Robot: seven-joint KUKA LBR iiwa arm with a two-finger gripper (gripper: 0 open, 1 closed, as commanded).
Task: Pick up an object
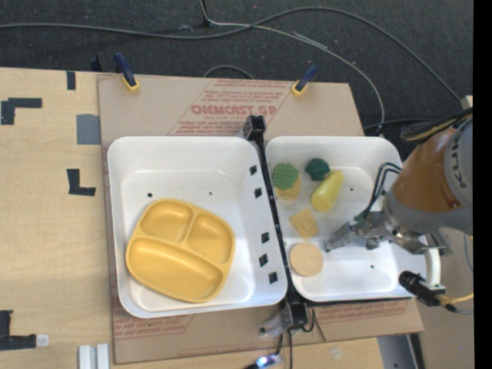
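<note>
I logged 5 objects in the right bin (384,287): a tan disc (307,260), a yellow block (304,223), a yellow bottle-shaped piece (326,191), a dark green item (317,167), and a green-topped piece (286,178). The gripper (335,242) hovered beside the disc, holding nothing; its finger spread I could not tell. A yellow divided tray (181,250) lay in the left bin (123,206).

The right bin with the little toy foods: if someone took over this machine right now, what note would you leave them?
Gripper: low inside the right white bin, nothing seen between its fingers; open or shut is unclear.
Right bin holds a round tan disc, a yellow square block, a yellow oblong piece, a green-topped yellow piece and a dark green lump.
Left white bin holds a yellow divided plate.
Done: nothing lifted.
Left: grasp and lift one object; the disc and square block lie nearest.
</note>
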